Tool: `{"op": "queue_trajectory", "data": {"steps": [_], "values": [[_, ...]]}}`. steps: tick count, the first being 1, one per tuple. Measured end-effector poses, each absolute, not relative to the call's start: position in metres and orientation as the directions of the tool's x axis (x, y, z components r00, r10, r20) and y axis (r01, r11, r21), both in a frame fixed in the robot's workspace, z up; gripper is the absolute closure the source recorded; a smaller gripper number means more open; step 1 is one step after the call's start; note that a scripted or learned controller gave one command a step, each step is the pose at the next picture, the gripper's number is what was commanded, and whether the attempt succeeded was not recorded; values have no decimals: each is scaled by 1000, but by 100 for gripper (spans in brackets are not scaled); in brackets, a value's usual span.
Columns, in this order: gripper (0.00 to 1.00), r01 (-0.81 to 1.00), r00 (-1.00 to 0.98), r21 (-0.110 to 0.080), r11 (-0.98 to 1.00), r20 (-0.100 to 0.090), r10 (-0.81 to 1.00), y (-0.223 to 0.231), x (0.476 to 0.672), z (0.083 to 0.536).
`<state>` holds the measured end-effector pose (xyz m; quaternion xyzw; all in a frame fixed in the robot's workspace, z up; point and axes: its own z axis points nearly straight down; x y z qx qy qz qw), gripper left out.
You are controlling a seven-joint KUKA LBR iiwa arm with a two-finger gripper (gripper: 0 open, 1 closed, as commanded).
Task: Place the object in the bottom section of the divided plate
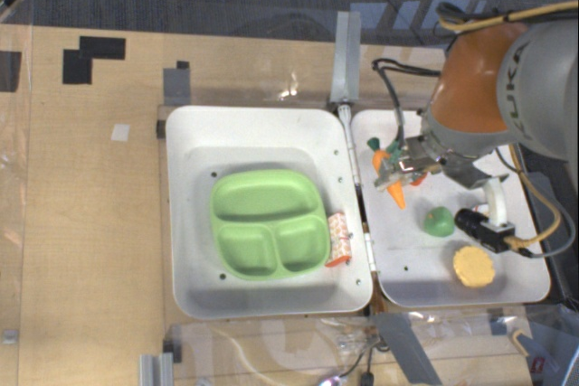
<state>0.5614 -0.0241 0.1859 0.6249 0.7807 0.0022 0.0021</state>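
White plastic is being shown in two shallow bins set side by side on a wooden bench (81, 212). The left bin (190, 285) is being occupied by a green divided plate (269, 222), which is lying flat near the bin's middle. Its long section is being seen toward the top of the view, and its two smaller sections toward the bottom. A small pink-and-white object with a red end (338, 239) is being seen just beside the plate's right rim, outside the plate, close to the bin's right wall.

The right bin (516, 285) is being reached into by the grey arm (543, 86) from the right, its orange band (470, 86) being seen above the wrist. The gripper (404, 165) is being held low over the upper left part of this bin. An orange carrot-shaped toy with green leaves (392, 179) is being seen directly at the gripper, its tip pointing down in the view; whether it is being grasped or merely lying beneath cannot be told, and the gripper's state cannot be told either.

A green rounded object (440, 222) is lying near the middle of the right bin. A yellow round object (473, 267) is lying nearer the bin's bottom edge, apart from the green one. A black cable (389, 95) is being seen curving above the gripper.
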Motion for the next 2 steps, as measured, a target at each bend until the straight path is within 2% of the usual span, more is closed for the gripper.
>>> {"op": "queue_trajectory", "data": {"steps": [1, 2], "values": [[100, 895, -447, 3, 447, -1, 895, 43, 524, 185], [0, 895, -446, 4, 446, -1, 895, 43, 524, 185]]}}
